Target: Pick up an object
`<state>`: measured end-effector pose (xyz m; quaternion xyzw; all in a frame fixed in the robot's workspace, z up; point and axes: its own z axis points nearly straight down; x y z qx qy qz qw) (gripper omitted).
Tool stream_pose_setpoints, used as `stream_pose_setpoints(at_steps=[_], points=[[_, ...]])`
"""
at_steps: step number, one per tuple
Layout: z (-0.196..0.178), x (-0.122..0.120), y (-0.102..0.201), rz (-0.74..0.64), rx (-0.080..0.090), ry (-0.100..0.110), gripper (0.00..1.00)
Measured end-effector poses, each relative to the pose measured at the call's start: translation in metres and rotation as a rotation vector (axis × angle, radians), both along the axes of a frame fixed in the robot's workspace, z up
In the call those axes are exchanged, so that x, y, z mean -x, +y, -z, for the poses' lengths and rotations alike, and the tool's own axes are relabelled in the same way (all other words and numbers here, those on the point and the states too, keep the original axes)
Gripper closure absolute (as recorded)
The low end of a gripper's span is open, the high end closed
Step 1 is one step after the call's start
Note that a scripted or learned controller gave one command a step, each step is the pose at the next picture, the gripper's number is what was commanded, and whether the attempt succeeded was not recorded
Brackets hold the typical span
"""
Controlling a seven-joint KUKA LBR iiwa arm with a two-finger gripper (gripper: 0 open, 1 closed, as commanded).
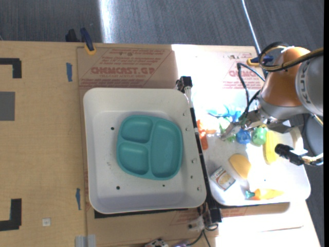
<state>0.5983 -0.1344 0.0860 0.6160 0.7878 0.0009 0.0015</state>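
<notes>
Blue and green plastic toys sit bunched in the right-hand shallow white bin [295, 192], and that cluster is where the pick is aimed. The gripper [234, 129] is down among them, its tip just beside a small blue rounded plastic piece [242, 137] and a green round plastic piece [259, 135]. Whether the tool is spread or pinching cannot be told; glare and clutter hide it. Nothing is visibly held, so I judge the pick not yet done: grasp unconfirmed, lift left to do.

Outward from there: a glossy yellow banana-shaped toy [270, 147] touches the green piece on its right. A yellow-orange smooth oval toy [239, 165] lies below, near a small boxy package with a printed label [222, 178]. A yellow and teal pointed toy [262, 193] lies at the near rim. A thin teal plastic shape [222, 112] and a small orange piece [203, 136] lie toward the divide between bins. All look hard, smooth and light; the round ones could roll away under a nudge.

The left white bin [97, 153] holds a matte teal plastic divided plate [150, 146] with three compartments and rounded corners, well apart from the gripper. Both bins rest on flat brown cardboard [46, 138] with red print.
</notes>
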Motion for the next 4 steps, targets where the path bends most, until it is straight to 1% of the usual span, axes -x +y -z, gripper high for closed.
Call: stream_pose_setpoints(at_steps=[1,2,3,4], points=[[0.0,0.048,-0.048,-0.281,0.001,0.002,0.0],[0.0,0.118,-0.04,-0.405,0.001,0.001,0.0],[0.0,0.091,-0.085,-1.031,0.006,-0.002,0.0],[-0.011,0.089,-0.085,-1.029,0.01,-0.008,1.0]])
